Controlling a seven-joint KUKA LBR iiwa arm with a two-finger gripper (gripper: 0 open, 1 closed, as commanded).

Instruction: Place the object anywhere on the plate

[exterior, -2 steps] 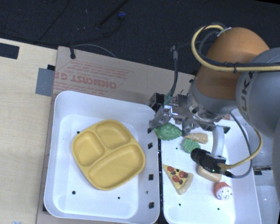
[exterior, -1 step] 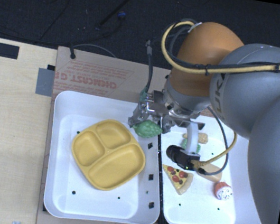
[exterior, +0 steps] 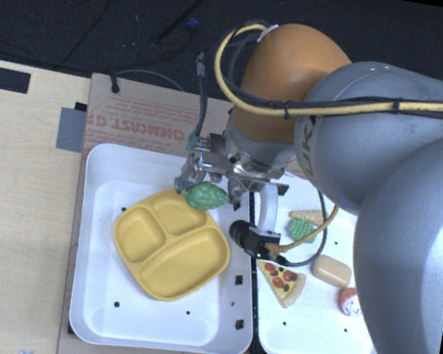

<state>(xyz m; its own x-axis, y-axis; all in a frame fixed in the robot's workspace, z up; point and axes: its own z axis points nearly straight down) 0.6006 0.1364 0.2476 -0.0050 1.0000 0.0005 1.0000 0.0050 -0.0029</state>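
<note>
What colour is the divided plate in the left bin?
Yellow: the plate, seen clearly in the camera view.

The gripper (exterior: pixel 208 180) hangs over the far part of the left bin (exterior: pixel 93 277), with a leafy toy (exterior: pixel 205 196) right at its fingers (exterior: pixel 191 173). Just below and left of the fingers, the sectioned plate (exterior: pixel 171 244) lies in that bin, its far corner touching or under the toy. Right of the fingers, past the divide between the bins, the right bin (exterior: pixel 320 342) holds a wedge toy (exterior: pixel 304 226), a pizza slice (exterior: pixel 283 282) nearer the front, a block (exterior: pixel 331 271) further right, and a small round piece (exterior: pixel 349 300) beside it
</note>
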